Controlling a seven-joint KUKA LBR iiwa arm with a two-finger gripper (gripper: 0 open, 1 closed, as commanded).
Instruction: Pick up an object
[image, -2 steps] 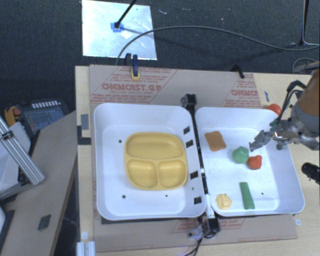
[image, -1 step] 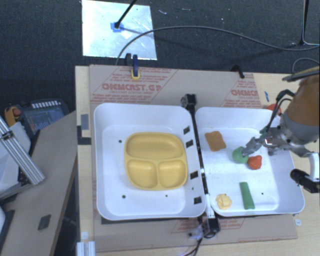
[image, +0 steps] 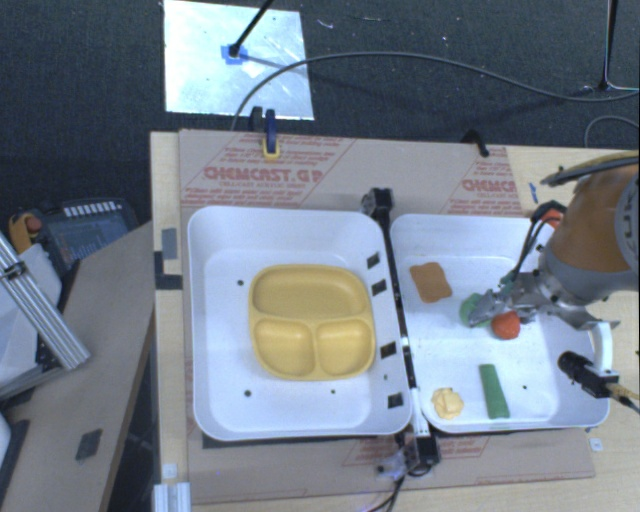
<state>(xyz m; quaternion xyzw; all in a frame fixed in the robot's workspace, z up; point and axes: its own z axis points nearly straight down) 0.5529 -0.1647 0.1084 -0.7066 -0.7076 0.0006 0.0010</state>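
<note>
Red ball (image: 506, 326), small and round like a tomato, sits in the right bin (image: 450, 235), toward that bin's 3 o'clock side. A green rounded piece (image: 470, 309) lies touching it or just beside it, at the ball's 10 o'clock.

Gripper (image: 492, 309) reaches in from the right, low over this pair. Its tip lies between the green piece and the red ball, at the ball's 11 o'clock. Metal parts overlap both items, so whether the jaws stand apart, together or clamped on anything cannot be told. Nothing is clearly seen held.

Other items in the right bin: brown flat piece (image: 431, 282) at 12 o'clock of bin centre, well apart from the gripper; green stick (image: 492, 390) at 5 o'clock; pale yellow lump (image: 447, 403) at 6 o'clock, near the bottom wall. The left bin (image: 215, 300) carries a yellow divided tray (image: 312, 321) at its middle.

Step in hand, by judgement: the approach or the grasp itself, on the red ball or its green neighbour. Which of the two is aimed at is unclear.

Next move calls for closing squarely on one item only. The two crowd each other, and a round ball may roll out sideways under a closing finger. After that, a straight lift, slow enough to show whether anything comes up with it.
</note>
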